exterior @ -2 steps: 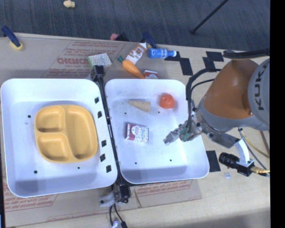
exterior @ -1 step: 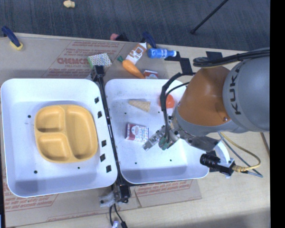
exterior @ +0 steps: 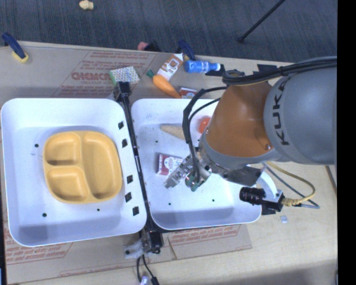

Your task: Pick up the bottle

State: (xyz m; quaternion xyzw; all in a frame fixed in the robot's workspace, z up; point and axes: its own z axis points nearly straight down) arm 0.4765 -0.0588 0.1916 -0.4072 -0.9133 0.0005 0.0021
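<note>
**A:** What's on the bench, by count?

**B:** Two white bins side by side: the left bin [exterior: 24, 218] and the right bin [exterior: 166, 215]. One yellow divided plate [exterior: 82, 165] lies in the left bin, well to the left of the fingers. One small red packet [exterior: 165, 164] lies in the right bin, just to the left of the fingers. One blue bottle [exterior: 200, 67] lies on its side on the cardboard beyond the bins, well above the fingers and apart from them. Near it are one orange carrot-like thing [exterior: 165, 86] and one white-and-orange packet [exterior: 171, 66].

**A:** And the gripper [exterior: 183, 176]?

**B:** One, low over the right bin's floor. Its metal fingers [exterior: 175, 176] are a blurred cluster, so I cannot tell how far open they are. Nothing visibly sits between them. They are beside the red packet; whether they touch it is unclear.
</note>
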